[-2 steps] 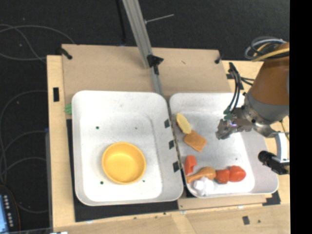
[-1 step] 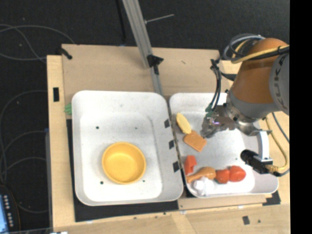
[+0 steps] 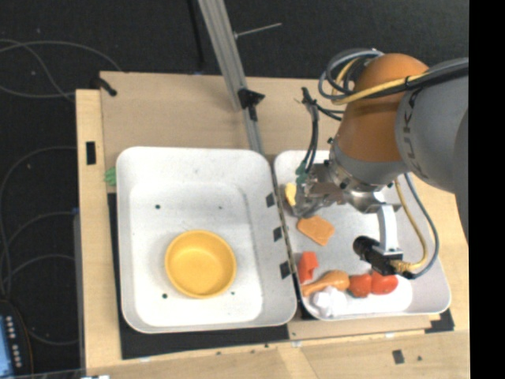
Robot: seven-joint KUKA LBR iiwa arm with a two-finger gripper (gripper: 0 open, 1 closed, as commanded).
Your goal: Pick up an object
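Note:
A yellow bowl (image 3: pixel 200 263) sits in the left bin (image 3: pixel 158 172), toward its front. In the right bin (image 3: pixel 430 290) my gripper (image 3: pixel 304 200) hangs low near the left wall, over a small yellow piece (image 3: pixel 290 193). Just in front of it lies a tan-orange wedge (image 3: pixel 316 229). Along the front of that bin lie a red-orange block (image 3: pixel 307 264), an orange carrot-like piece (image 3: pixel 330 280), a white lump (image 3: pixel 331 302) and a red piece (image 3: pixel 372 284). Nothing shows between the gripper's fingers.
A slanted metal pole (image 3: pixel 229 61) rises behind the bins. The wooden bench (image 3: pixel 158 109) surrounds both bins, and the arm's bulk covers the back of the right bin.

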